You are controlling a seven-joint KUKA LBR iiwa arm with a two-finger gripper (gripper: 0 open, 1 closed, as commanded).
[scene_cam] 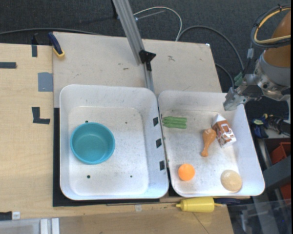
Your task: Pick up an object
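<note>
The gripper, jaws state indeterminate, hovers at the right bin far corner, positioned for descent toward the carton.

No readable text on anything in view.

The small carton in the right bin carried a brown and white printed label, but the print was too small and blurred to make out any word, brand or number. The yellow bottle lying at the front edge of the worktop showed no legible marking. Dark tape pieces on the wooden board at the left formed angular shapes that spelled nothing readable. The blue bowl in the left bin bore no lettering that could be seen.
</note>
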